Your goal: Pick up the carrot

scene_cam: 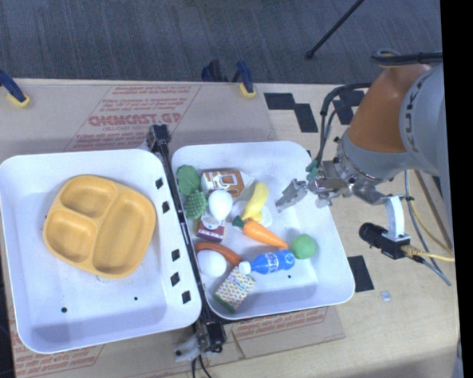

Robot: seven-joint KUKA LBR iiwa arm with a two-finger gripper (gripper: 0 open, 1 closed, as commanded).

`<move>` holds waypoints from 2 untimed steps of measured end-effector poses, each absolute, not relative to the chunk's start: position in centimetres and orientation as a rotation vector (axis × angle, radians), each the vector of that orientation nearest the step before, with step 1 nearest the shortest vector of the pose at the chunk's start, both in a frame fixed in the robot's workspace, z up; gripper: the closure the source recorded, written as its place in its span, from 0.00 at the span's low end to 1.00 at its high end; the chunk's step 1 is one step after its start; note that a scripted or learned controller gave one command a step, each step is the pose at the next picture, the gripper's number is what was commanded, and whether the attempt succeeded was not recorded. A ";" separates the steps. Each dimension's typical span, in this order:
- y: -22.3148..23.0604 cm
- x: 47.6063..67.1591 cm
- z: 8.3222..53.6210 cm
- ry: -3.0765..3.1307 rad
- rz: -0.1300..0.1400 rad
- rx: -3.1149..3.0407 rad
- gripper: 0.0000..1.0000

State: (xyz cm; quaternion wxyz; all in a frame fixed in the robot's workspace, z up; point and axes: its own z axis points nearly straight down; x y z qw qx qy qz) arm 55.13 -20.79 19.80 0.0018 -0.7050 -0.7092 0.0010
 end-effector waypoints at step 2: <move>-10.2 53.0 9.1 -2.464 0.002 -1.944 0.00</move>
